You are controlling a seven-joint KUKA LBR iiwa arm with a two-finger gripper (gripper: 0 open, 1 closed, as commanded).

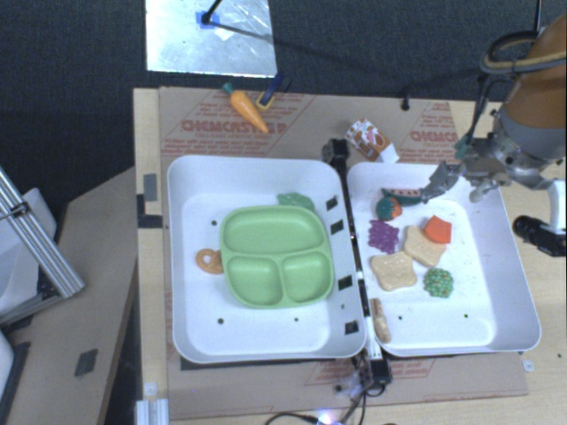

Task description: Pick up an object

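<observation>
The hand [441,184] is hanging over the far edge of the right bin [496,312], and whether it is spread or closed I cannot tell, because it is showing as a blurred grey shape with nothing visibly gripped in it. Just beside the hand, toward the divider between the bins, a watermelon slice [403,193] is lying with a strawberry [387,208] touching it on the near side. Nearer the camera than the hand, an orange-red piece [438,229] is resting against a pale cracker [423,247]; purple grapes [383,235] are sitting beside the cracker, a slice of toast [393,271] is lying nearer still, and a green broccoli floret [438,282] is lying just beside the toast. The left bin [190,237] is carrying a green divided plate [275,255], a small pretzel [210,261] beside it, and a green item [297,201] half tucked behind the plate, too hidden to identify. Beyond the bins a toy carrot [247,110] and a small packet [369,140] are lying on the desk [168,122]. The arm [532,113] is running out of frame on the right.
</observation>
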